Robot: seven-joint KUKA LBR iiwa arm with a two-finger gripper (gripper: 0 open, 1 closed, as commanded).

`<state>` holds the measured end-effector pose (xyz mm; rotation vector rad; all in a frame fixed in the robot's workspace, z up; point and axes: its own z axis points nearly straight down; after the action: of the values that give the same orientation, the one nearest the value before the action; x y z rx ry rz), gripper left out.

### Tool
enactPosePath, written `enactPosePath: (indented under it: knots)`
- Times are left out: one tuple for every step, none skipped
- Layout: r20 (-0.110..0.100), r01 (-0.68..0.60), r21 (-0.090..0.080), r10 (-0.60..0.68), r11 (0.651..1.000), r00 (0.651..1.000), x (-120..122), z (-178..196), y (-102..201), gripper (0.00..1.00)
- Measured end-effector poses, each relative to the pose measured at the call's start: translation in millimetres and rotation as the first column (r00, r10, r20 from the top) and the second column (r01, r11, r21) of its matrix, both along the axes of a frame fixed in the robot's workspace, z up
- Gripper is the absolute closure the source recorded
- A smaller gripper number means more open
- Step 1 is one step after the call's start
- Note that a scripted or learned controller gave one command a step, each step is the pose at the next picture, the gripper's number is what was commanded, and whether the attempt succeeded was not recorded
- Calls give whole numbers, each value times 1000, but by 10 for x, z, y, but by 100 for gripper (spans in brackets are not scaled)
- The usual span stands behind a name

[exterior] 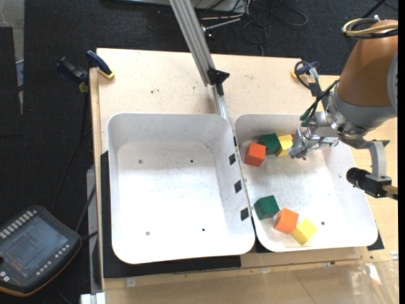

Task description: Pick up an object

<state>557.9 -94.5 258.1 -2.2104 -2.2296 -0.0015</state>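
Note:
The right bin (342, 189) holds several small blocks. At its back lie an orange block (255, 153), a green block (271, 143) and a yellow block (285, 145) in a row. Near its front lie another green block (266, 206), an orange block (286, 220) and a yellow block (304, 231). My gripper (299, 149) hangs at the back of the right bin, just right of the back yellow block, low over the bin floor. Nothing shows between its tips.
The left bin (171, 182) stands beside the right one. A slanted metal bar (193, 33) runs from the top down to the bins' shared edge. Clamps sit at the bench's back corners (98, 65). A teach pendant (31, 249) lies at lower left.

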Motion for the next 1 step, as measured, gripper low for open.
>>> enactPosePath:
  knots:
    - [-1,1,-1,-1,1000,1000,140,-150,540,100]
